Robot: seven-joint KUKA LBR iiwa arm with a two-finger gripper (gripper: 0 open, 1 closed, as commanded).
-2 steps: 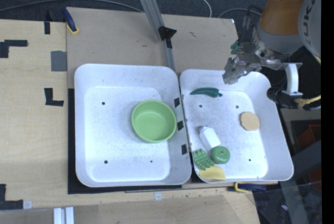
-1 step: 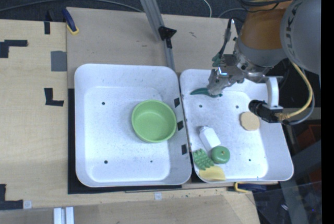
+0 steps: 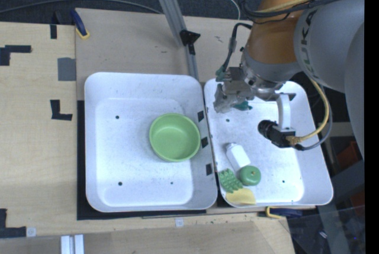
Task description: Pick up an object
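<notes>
A: Gripper?
B: Gripper (image 3: 230,99), over the far left part of the right bin (image 3: 308,179), near the wall shared with the left bin (image 3: 100,146). Whether it is open or closed cannot be told.

A: Right bin, contents?
B: White bottle (image 3: 238,156), lying below the gripper, apart from it. Green cap (image 3: 249,175), just beside the bottle's near end. Green brush (image 3: 227,179) and yellow piece (image 3: 244,196), at the near edge.

A: Left bin?
B: One green bowl (image 3: 174,137), upright, right of centre.

A: Arm?
B: Grey, orange band (image 3: 278,22), entering from the right.
</notes>
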